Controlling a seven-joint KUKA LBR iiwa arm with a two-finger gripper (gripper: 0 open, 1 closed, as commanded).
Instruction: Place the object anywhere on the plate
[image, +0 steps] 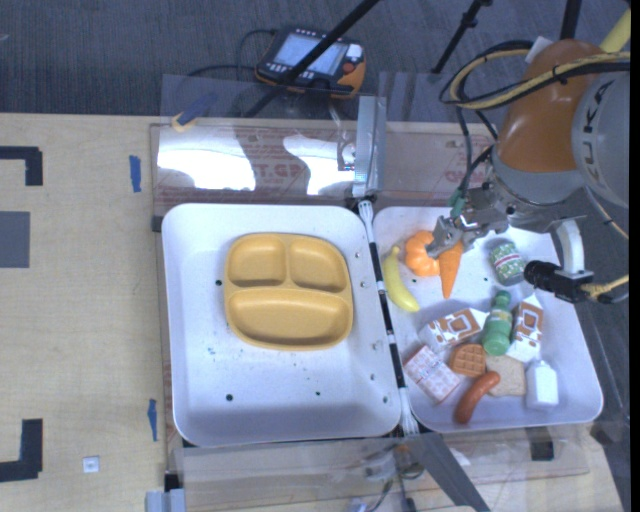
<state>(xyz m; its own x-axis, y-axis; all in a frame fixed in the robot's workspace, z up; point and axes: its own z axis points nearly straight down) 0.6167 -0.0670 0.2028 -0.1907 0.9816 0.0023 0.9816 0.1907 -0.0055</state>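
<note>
A yellow divided plate (290, 290) lies in the left white bin (195, 385). In the right bin (580, 375), my gripper (453, 230) is low over the back left part. It sits right at the thick top end of an orange carrot (451, 272), which points toward the front. A round orange fruit (419, 256) touches the carrot's left side, and a yellow banana (399, 284) lies by the bin's left wall. The gripper body hides the carrot's top, so contact is unclear.
Several toy foods crowd the right bin's front: a green bottle (497, 326), two small cartons (455, 325), a waffle (467, 359), a sausage (476, 396), a pink wafer (431, 372), a white bottle (541, 383). A green can (507, 260) stands near the gripper.
</note>
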